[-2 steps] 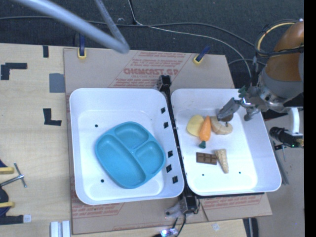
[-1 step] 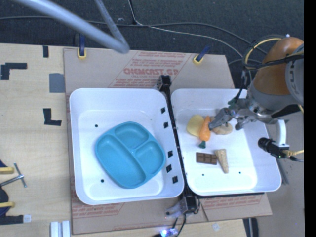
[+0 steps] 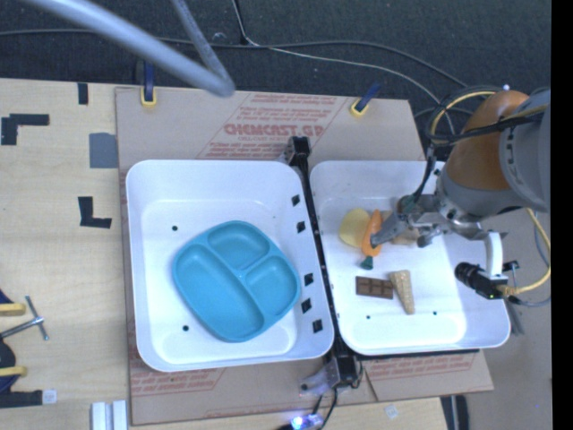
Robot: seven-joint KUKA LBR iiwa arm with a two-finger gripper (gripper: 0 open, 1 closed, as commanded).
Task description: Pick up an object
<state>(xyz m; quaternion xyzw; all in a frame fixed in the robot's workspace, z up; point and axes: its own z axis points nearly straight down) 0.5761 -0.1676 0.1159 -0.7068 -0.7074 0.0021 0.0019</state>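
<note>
The grey two-finger gripper (image 3: 387,234) is seen low in the right white bin (image 3: 448,325), right at the small orange carrot-shaped toy (image 3: 374,231), which sits against a pale yellow rounded toy (image 3: 354,227). Whether anything is actually pinched can't be told. The carrot looks light, stiff and kinda slick, so it'd best be taken across its narrow middle. A brown chocolate-bar piece (image 3: 374,287) and a tan cone (image 3: 404,290) lie nearer the front, apart. Open floor is left toward the right wall. The left white bin (image 3: 148,195) is taken up by a blue divided plastic plate (image 3: 235,280).
</note>
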